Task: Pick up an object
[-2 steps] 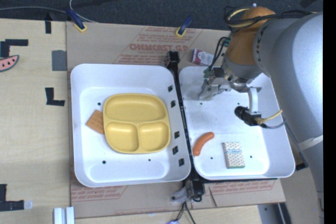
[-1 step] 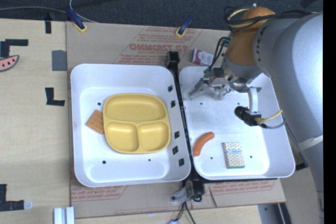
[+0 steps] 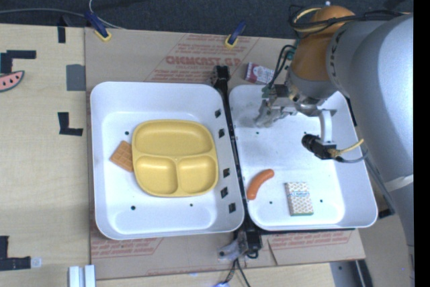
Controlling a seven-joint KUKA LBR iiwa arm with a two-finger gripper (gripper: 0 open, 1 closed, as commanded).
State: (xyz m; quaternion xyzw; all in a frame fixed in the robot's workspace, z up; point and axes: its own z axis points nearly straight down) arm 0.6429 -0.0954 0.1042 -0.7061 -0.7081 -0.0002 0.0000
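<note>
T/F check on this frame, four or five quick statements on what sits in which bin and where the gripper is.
1. The yellow tray lies in the left bin. True.
2. The orange sausage lies in the left bin. False: it is in the right bin.
3. The gripper is over the right bin. True.
4. The small box lies on the yellow tray. False: it lies on the right bin's floor.

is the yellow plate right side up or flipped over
Right side up: the yellow plate in the left bin shows its three hollow sections facing up, one large above two small.
</note>
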